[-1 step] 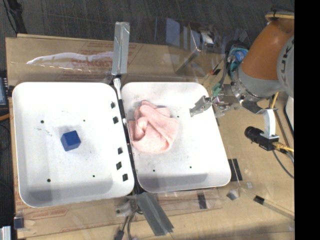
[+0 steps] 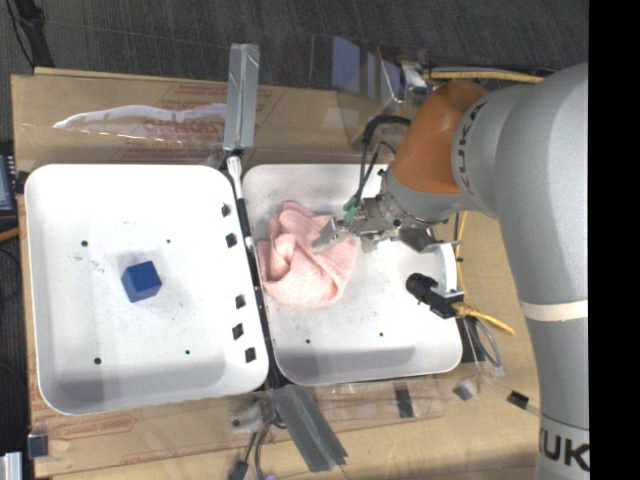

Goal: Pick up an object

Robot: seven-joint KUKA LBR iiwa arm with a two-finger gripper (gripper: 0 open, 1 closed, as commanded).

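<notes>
Cardboard [image 2: 120,108] underlies 2 white bins [image 2: 60,268] on dark carpet [image 2: 150,8].

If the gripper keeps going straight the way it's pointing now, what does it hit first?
Most likely the pink cloth in the right bin. The gripper points left over the cloth's upper edge; depth is hard to judge, so whether it already touches is unclear.

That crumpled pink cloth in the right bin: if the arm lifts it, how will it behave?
The crumpled pink cloth lies in soft folds, so it will probably droop and unfold rather than hold shape. It looks light, likely lifting easily. A pinch on one fold may drag the rest across the right white bin.
</notes>
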